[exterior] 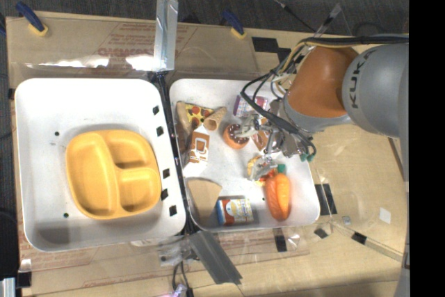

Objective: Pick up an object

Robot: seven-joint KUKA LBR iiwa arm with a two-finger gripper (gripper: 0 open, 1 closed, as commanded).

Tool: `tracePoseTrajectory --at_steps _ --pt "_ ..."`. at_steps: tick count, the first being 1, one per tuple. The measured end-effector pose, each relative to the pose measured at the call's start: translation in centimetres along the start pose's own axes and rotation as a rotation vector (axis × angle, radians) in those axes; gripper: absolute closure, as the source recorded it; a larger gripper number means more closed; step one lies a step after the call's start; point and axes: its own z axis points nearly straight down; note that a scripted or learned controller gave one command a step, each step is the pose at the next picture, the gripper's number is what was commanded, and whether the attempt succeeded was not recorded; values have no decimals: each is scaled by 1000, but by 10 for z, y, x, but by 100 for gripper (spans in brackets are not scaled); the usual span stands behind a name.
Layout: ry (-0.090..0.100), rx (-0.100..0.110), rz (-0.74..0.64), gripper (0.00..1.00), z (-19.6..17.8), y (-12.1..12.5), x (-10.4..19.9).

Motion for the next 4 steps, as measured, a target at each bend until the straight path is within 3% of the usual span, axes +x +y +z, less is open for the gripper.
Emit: tracePoseTrajectory --at_steps 1,2,3,4 --pt "3 -2 177 0 0 4 52" --pt "5 -4 245 0 1 5 58" --pt "-3 -2 236 100 -11 6 54" --pt "-3 1 366 100 -115 13 15"
